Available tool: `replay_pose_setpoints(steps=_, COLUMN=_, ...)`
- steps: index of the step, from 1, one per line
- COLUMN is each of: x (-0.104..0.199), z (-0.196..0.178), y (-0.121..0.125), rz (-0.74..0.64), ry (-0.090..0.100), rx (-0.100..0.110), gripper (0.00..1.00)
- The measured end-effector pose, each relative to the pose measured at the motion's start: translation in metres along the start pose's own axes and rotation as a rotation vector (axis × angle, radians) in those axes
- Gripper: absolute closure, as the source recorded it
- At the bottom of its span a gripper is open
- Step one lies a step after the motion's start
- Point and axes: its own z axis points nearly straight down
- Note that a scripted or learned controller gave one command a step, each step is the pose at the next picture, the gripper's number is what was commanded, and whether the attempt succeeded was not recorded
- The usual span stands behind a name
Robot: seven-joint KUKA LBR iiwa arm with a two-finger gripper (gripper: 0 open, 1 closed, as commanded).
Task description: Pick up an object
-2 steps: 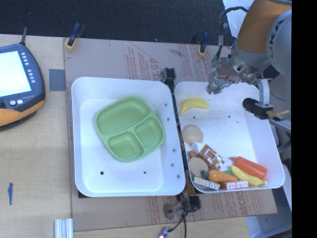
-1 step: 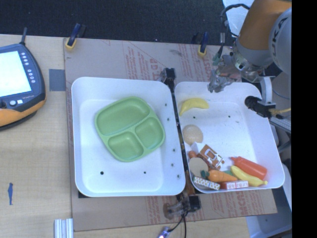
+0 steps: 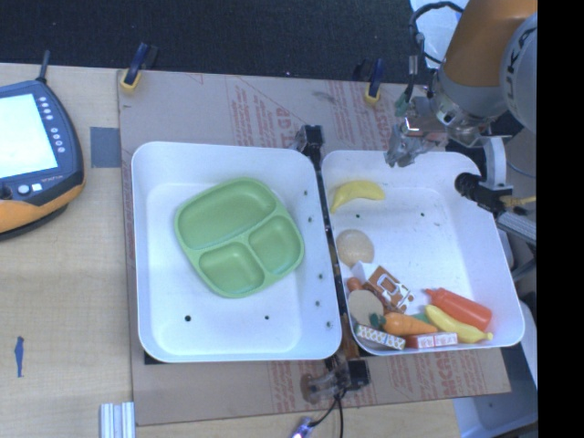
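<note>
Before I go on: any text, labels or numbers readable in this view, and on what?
Nothing can be read.
Cardboard sheet under the bins: red printing, too blurred.
Small cartons in the right bin: markings too small.
Pendant screen at left: washed out white.

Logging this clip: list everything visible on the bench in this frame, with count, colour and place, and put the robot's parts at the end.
bins: 2, white, side by side on the cardboard sheet
divided plate: 1, light green, three compartments, in the left bin
banana: 1, yellow, far left part of the right bin
round shell-like piece: 1, beige, right bin, along its left wall
toy food pile: several, orange, red, yellow and brown, near corner of the right bin; exact count unclear
clamps: 2, blue and yellow, far edge of the sheet
pendant: 1, grey and orange, with screen, left of the bins
arm: 1, grey and orange, upper right
claw: 1, dark metal, above the right bin's far edge
</note>
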Motion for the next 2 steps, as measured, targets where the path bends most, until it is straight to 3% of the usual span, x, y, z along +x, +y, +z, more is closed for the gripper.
replay_pose_setpoints(steps=2, x=-0.001, z=-0.021, y=0.001, rz=-0.01, ry=-0.002, rx=-0.003, gripper=1.0)
